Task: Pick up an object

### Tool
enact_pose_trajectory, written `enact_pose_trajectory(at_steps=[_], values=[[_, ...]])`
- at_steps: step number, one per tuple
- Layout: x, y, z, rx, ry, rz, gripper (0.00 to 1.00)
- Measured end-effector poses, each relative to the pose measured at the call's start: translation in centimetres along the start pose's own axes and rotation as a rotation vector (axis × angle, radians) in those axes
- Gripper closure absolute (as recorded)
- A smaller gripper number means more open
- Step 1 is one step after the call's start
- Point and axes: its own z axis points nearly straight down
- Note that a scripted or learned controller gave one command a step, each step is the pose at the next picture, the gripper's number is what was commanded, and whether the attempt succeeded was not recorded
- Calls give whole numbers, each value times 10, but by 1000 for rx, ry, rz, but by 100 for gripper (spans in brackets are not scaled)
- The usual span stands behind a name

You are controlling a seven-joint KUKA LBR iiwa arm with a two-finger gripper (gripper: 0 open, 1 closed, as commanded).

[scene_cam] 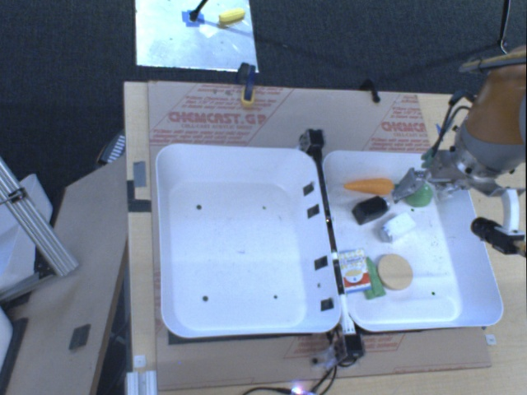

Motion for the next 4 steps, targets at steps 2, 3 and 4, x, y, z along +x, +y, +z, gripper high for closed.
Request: enact_pose_trajectory(at_steps=[2,3,4], values=[[1,44,104,6,0,-2,0],[-16,66,108,43,7,-6,0],[-48,67,109,23,4,0,0]])
